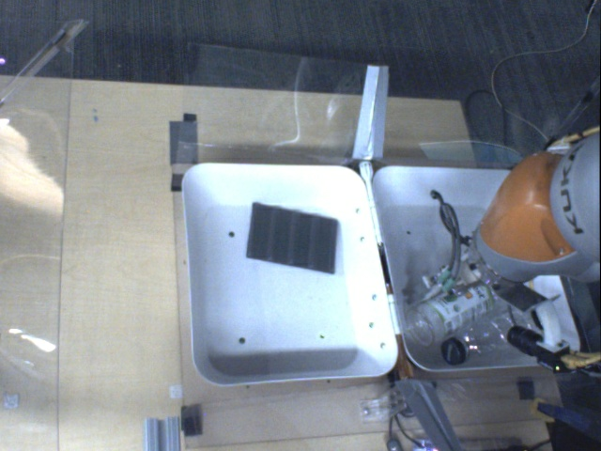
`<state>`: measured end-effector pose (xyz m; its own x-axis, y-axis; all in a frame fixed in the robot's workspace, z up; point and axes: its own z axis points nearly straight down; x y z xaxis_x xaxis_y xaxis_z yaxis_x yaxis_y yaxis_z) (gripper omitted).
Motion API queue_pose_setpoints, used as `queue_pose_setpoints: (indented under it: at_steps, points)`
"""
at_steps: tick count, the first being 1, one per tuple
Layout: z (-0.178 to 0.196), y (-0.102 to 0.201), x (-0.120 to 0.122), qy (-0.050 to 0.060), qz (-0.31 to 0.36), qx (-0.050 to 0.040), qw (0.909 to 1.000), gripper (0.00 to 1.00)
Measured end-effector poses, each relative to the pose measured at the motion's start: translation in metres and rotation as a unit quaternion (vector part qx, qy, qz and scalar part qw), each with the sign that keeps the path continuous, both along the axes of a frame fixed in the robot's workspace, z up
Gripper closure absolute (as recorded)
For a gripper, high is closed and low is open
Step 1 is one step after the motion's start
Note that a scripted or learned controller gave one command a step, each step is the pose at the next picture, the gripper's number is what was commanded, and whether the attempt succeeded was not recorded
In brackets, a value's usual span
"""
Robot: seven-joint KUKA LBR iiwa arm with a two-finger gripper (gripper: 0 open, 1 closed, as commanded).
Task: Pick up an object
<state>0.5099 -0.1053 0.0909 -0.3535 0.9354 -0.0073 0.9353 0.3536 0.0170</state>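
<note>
Foam [292, 238] first, a dark ribbed pad lying flat in the left bin [216, 346], up toward its far wall. We judge it light and soft, so an edge gives the best pinch. Right of that bin, the gripper [460, 294] hangs low in the right bin [413, 205], and we can't tell how it's set. Just past it lies a clear crinkled item [441, 318], likely slippery.

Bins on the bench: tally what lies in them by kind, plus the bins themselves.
White bins: 2, the left bin and the right bin
Dark ribbed flat pads: 1, the pad in the left bin
Clear plastic items: 1, the item in the right bin beneath the gripper
Total: 4
</note>
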Motion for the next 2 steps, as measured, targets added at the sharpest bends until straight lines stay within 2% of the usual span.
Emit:
queue_pose_setpoints:
  at_steps: [1, 2]
  points:
    - [0.077, 0.001, 0.0, 0.004, 0.079, -0.0012, 0.9968, 0.0]
    - [0.0, -0.014, 0.027, -0.001, 0.062, -0.0019, 0.9981, 0.0]
